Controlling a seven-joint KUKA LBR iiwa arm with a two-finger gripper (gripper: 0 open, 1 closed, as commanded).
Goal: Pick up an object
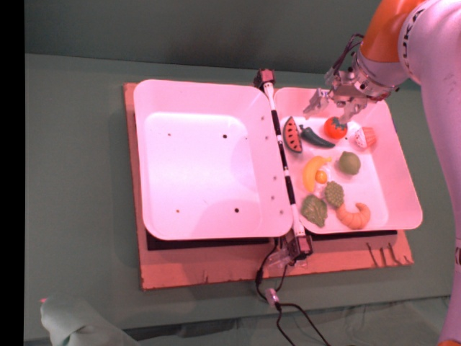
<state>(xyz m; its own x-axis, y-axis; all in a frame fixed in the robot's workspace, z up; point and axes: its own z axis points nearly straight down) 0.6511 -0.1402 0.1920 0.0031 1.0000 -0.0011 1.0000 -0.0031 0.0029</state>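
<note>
Upper right of frame: hand (344, 109) hovering over right bin (403, 193), fingers spread, just above round red tomato (335, 127); left bin (202, 157) smooth, roomy.

Both white bins look like smooth moulded plastic with a soft sheen, the left bin (202, 157) catching a broad pale glare across its floor, the right bin (400, 186) glossy along its rim. Under them, a board (216, 269) with a rough, matt, fibrous-looking edge, like pressed wood. The bench (72, 193) reads flat and matt. The arm (439, 42) has a smooth painted shell, its orange band (396, 13) shiny. Toy tomato (335, 127) looks glossy plastic; the croissant (354, 215) has a duller finish. Black cable (288, 312) looks rubbery.
</note>
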